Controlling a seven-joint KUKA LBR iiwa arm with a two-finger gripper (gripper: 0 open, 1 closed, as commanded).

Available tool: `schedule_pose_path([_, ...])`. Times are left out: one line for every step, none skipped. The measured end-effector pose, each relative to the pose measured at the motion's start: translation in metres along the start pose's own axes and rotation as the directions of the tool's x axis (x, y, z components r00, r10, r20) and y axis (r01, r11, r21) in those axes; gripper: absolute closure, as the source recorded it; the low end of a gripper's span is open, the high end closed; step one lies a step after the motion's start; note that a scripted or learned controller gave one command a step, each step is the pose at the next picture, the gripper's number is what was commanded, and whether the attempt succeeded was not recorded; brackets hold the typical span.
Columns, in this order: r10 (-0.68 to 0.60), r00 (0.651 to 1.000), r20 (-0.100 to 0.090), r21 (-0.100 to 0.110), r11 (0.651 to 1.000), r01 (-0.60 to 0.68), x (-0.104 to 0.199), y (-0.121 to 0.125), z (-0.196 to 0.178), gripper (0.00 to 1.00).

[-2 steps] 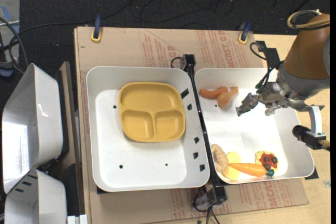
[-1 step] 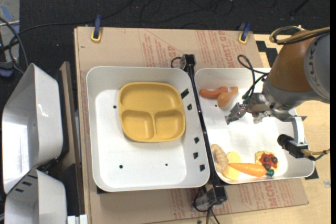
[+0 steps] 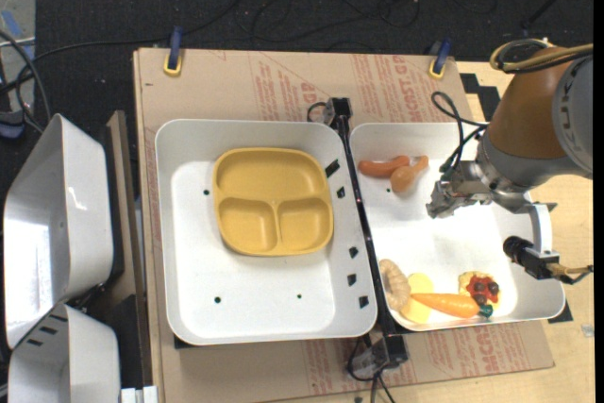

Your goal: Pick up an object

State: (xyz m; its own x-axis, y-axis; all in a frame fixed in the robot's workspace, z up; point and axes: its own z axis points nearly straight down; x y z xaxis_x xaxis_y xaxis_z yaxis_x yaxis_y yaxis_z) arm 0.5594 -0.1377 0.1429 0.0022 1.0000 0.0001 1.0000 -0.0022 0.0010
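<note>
The right bin (image 3: 444, 245) holds toy foods. A red sausage (image 3: 382, 167) and a small orange piece (image 3: 407, 176) lie near its far left corner. Along the near wall sit a tan pastry (image 3: 394, 283), a yellow piece (image 3: 421, 283), an orange carrot (image 3: 445, 304) and a small pizza slice (image 3: 478, 286). My gripper (image 3: 445, 203) hangs over the right bin's upper middle, just right of the sausage and the orange piece, pointing down at bare bin floor. Nothing shows between its tips.
A yellow divided plate (image 3: 274, 201) lies in the left bin (image 3: 189, 278). A black divider (image 3: 359, 222) runs between the bins. White containers (image 3: 52, 222) stand off the bench at left. Cables hang from the arm (image 3: 538, 123) at right.
</note>
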Motion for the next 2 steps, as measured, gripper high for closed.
schedule_pose_path([0.0,1.0,0.002,-0.004,1.0,0.0,-0.01,0.004,-0.049,1.0])
schedule_pose_path([-0.005,1.0,0.002,-0.006,1.0,0.005,-0.01,0.006,-0.103,1.0])
